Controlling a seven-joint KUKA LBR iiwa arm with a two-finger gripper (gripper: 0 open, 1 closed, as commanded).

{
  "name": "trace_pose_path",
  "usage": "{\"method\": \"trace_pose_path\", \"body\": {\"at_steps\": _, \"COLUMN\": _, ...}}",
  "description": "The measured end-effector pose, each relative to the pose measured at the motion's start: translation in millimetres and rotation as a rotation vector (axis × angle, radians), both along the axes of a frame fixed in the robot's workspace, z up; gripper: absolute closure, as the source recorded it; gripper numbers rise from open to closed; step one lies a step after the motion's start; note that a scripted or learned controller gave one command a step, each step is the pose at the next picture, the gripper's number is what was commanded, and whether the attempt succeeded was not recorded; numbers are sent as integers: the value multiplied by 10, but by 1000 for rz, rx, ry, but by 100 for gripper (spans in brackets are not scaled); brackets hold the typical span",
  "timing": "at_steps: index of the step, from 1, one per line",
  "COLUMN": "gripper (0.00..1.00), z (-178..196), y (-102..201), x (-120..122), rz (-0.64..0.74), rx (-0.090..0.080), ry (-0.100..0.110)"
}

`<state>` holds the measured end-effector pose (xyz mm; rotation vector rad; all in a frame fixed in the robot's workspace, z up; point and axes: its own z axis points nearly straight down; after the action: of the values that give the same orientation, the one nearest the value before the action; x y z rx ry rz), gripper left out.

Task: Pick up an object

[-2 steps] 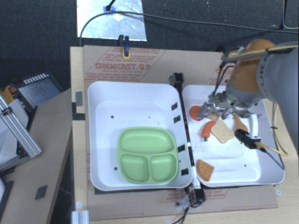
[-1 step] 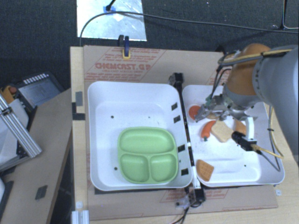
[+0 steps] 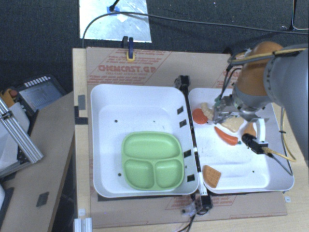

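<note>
In the right bin (image 3: 241,178), the gripper (image 3: 220,114) hangs low over a cluster of food items near the back left. A red round piece (image 3: 198,115) and a pale beige piece (image 3: 207,110) lie just to its left. A tan bread slice (image 3: 233,125) sits right beside it, and an orange-red elongated piece (image 3: 227,136) lies just in front. A small brown-orange piece (image 3: 249,129) shows to the right of the bread. A square orange cracker (image 3: 211,176) rests alone near the bin's front left corner. Nothing is visibly lifted.
The left bin (image 3: 108,129) holds a green three-compartment plate (image 3: 153,159) toward its front. A black divider with clips (image 3: 189,129) runs between the bins. The grey arm with its orange band (image 3: 258,76) comes in over the right bin's back right.
</note>
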<state>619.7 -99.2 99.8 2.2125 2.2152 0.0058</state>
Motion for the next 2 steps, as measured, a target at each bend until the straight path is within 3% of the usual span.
{"method": "trace_pose_path", "body": {"at_steps": 2, "gripper": 100, "z": 1153, "y": -63, "x": 63, "rz": 1, "rx": 3, "ry": 3}}
